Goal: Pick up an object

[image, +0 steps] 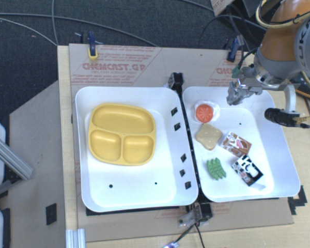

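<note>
Objects cluster in your right bin (279,154); gripper (237,94) hovers above its far edge, grip unclear, nothing visibly held.

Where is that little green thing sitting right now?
The green thing lies in the right bin, near its front left, just below the beige piece.

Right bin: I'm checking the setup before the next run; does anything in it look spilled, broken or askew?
Nothing stands out. In the right bin the red piece, tan piece, green piece and two packets lie loose and apart.
</note>
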You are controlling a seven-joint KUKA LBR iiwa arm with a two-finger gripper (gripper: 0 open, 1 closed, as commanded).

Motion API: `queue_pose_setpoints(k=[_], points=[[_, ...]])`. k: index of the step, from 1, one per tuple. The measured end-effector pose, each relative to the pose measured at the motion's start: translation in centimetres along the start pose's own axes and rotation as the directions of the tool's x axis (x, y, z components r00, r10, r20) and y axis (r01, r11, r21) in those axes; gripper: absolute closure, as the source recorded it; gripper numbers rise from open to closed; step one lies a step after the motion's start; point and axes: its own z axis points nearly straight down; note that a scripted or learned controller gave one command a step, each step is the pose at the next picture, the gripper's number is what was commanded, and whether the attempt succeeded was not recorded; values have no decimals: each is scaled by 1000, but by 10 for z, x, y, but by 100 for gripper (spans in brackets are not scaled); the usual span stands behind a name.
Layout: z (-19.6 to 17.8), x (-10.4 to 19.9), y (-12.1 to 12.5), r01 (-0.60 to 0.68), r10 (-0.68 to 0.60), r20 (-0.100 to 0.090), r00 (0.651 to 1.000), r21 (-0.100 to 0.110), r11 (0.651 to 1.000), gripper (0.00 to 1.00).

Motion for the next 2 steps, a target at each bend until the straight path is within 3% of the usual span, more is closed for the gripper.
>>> queue_pose_setpoints(k=[1, 2], points=[[-10, 0, 1, 0, 0, -1, 1000, 3, 1000, 100], [-23, 50, -11, 2, -2, -3, 1000, 7, 1000, 100]])
